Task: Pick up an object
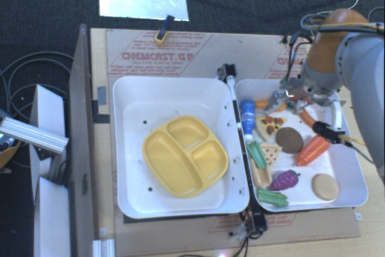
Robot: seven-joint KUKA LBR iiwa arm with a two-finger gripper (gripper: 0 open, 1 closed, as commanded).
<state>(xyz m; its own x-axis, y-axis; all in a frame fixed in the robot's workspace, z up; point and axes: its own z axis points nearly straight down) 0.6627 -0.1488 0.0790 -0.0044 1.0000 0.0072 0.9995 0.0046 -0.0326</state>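
The arm (346,48) reaches in from the right, its gripper (287,97) low over the far part of the right bin (355,192). Whether it is open or closed cannot be told, and nothing can be seen held. In this bin lie a blue bottle (247,118) along the left wall, a pizza slice (271,124), a brown disc (290,139), a carrot (313,150), a green pod (257,154), purple grapes (284,180) and a tan cookie (325,186) near the front right corner. The left bin (129,129) holds a yellow tray (184,155) with three compartments. Both bins sit side by side on a board (174,51) on the desk.
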